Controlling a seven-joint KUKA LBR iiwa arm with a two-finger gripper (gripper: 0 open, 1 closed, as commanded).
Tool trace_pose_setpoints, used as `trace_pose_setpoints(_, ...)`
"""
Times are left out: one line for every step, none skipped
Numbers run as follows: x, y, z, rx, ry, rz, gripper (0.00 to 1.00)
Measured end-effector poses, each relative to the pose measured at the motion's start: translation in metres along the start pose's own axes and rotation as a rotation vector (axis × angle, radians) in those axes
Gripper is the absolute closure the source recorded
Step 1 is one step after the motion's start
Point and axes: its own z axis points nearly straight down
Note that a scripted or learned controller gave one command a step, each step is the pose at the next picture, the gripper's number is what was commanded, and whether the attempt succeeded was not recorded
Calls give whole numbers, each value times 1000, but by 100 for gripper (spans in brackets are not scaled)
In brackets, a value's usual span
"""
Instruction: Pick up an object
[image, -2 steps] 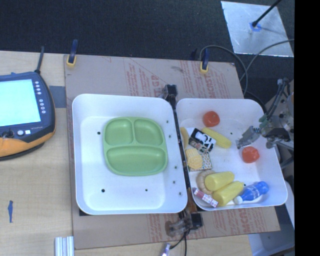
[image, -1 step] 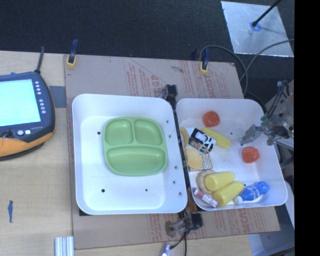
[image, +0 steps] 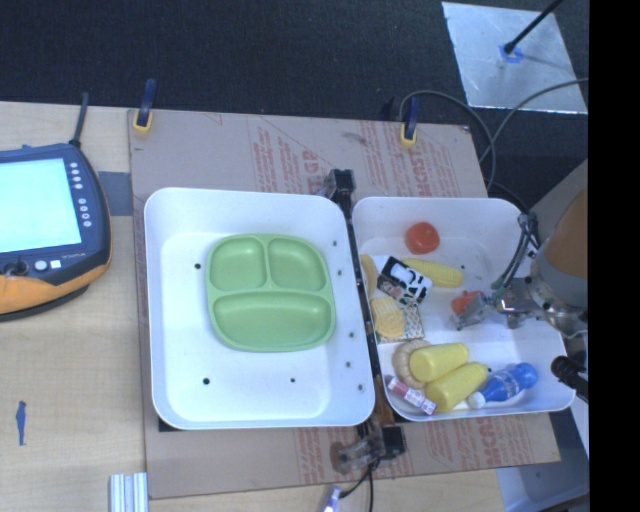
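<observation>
Operator: Tool (image: 478, 305) status?
Technician: Low in the right bin (image: 495, 215), near a small orange piece (image: 466, 300); finger state indeterminate. Piece appears light, rigid, probably slick. Recommend gripping across its narrow middle.

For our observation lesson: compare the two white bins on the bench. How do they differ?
The left bin holds one thing, a green divided plate; the right bin holds many small items, among them a red ball and a blue bottle. The arm reaches over the right bin, not the left. Both are shallow and white.
</observation>
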Motion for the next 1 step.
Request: trace_pose_setpoints(52,30,-1,-3,-1,-1,0)
